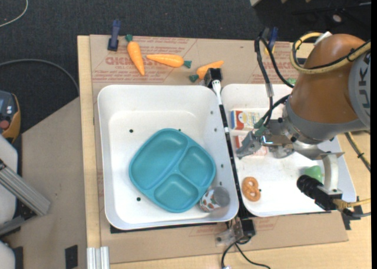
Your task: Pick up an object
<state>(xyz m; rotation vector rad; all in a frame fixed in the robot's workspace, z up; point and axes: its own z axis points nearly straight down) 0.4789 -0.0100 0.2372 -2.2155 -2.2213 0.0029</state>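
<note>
One pretzel (250,188) lies near but apart from the pincer (247,146), whose spread I cannot tell.

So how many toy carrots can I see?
3 carrots on the bench behind the left bin: one leftmost, one in the middle, one rightmost. The arm could hide others.

Bench (235,53): left bin (159,109), right bin (277,194) side by side; three toy carrots (166,60) behind.

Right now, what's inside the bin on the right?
A pretzel near the front, a red-and-white carton at the back left, and a green object, partly hidden. The arm covers the back right of the bin, so anything under it can't be seen.
</note>
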